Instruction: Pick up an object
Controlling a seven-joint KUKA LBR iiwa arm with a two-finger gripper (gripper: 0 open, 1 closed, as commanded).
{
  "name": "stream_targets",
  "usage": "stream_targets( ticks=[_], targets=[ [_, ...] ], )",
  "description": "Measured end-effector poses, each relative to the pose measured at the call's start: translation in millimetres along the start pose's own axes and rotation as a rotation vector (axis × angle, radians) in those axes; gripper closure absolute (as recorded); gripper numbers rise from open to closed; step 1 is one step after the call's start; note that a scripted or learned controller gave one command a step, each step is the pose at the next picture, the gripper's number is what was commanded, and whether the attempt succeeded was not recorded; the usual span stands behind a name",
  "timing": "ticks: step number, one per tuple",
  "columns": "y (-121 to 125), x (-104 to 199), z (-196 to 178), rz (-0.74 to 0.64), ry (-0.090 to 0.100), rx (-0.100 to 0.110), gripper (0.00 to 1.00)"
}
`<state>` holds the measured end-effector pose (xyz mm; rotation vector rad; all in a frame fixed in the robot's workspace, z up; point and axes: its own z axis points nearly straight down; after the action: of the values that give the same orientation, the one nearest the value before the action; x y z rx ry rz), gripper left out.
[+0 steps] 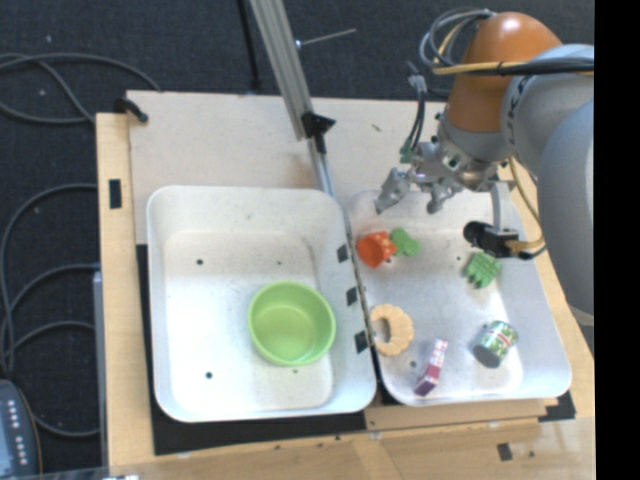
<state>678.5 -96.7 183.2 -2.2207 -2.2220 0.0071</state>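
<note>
My gripper hangs over the far end of the right bin, its two fingers spread apart with nothing between them. Just below it lies a red-orange toy touching a small green piece. A green ridged toy lies to the right. Nearer the front lie a tan ring, a pink-and-white packet and a small grey-green can.
The left bin holds a lime-green bowl. A slanted metal rail runs down to the bins' shared edge. A black cable clip hangs off the arm above the ridged toy.
</note>
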Motion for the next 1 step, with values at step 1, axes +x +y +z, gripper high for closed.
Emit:
stream_targets(
  ticks=[1],
  targets=[
    [-5.7,-4.1,43.9,0.002,0.000,0.001,0.00]
  ],
)
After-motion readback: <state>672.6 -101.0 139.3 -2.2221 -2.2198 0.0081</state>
